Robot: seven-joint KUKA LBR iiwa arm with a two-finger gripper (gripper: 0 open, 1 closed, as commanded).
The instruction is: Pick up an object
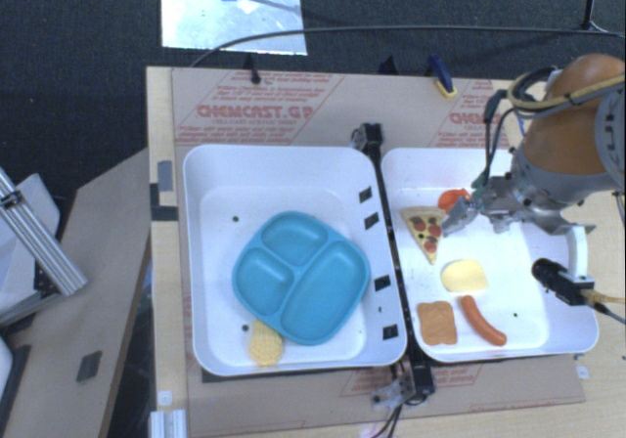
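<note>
In the right bin [548,333] lie a pizza slice [424,231], a red tomato-like piece [452,198], a pale yellow piece [463,276], a brown toast slice [436,322] and a red sausage [482,320]. My gripper [459,218] hangs low over the bin's upper middle, just right of the pizza slice and just below the red piece, which it partly hides. Nothing is visibly held.
The left bin [210,231] holds a blue divided plate [300,275] and a yellow corn piece [264,343] at its front wall. A black-clipped divider [383,231] separates the bins. The arm's orange band [577,123] looms over the right bin's far right.
</note>
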